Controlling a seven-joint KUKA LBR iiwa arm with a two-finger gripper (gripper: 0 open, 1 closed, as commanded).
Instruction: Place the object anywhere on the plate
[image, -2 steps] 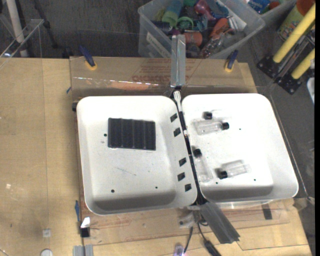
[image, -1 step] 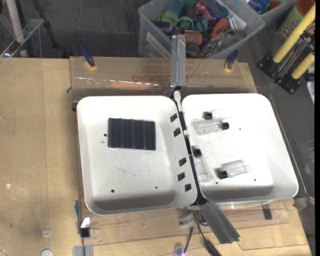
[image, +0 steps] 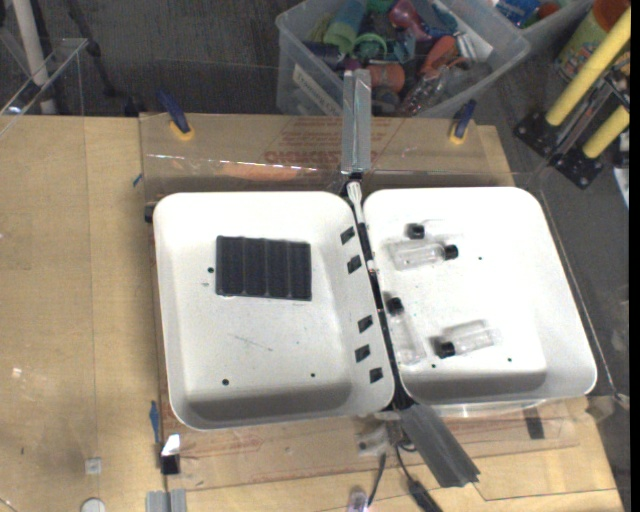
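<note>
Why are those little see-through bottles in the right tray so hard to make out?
In the camera view, the clear vials nearly vanish against the bright right bin, with only their black caps standing out; the picture is soft and slightly grainy, while the black ridged plate in the left bin contrasts sharply.

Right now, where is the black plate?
In the camera view, the black plate lies flat in the left bin, in its upper middle part. The small clear bottles lie apart from it, in the right bin.
</note>
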